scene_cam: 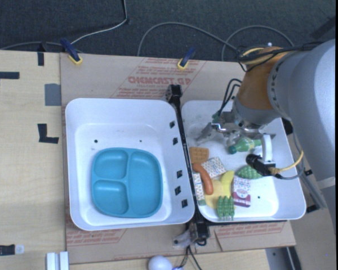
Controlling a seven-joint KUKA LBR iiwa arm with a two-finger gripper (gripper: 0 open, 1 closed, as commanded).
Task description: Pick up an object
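My gripper point(215, 131) hangs low over the back left part of the right bin point(287, 207), its fingers spread open with nothing between them. Just below it lies a tan cracker point(199, 152). A green bottle-like toy point(241, 146) sits right of the fingers, under the wrist. Further toward the front are a checkered waffle point(214, 166), an orange hot dog point(206, 181), a yellow banana point(226, 183), a small carton point(242, 192) and a green bumpy toy point(225, 207).
The left bin point(79, 117) holds a blue divided plate point(127, 183). A black divider point(180, 145) runs between the bins. The grey arm point(304, 89) with its orange band covers the right bin's back right. Cables trail behind the bench.
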